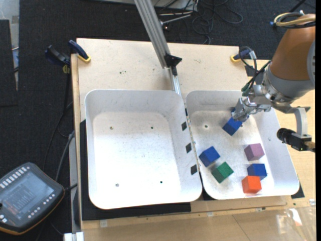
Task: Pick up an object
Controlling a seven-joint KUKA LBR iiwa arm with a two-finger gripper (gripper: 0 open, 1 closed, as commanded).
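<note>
My gripper (238,115) hangs over the back part of the right bin (281,149), reaching in from the right. A small blue block (231,127) sits tilted at its fingertips, gripped by its upper corner, and the gripper is shut on it. Other blocks lie on the bin floor nearer the front: a blue one (209,155), a green one (222,171), a purple one (254,151), a second blue one (257,170) and an orange one (252,184).
The left bin (95,134) lies beside the right one, sharing a raised middle rim (189,144). A slanted metal pole (153,26) comes down to the bins' back edge. A teach pendant (25,197) rests at the lower left, off the bench.
</note>
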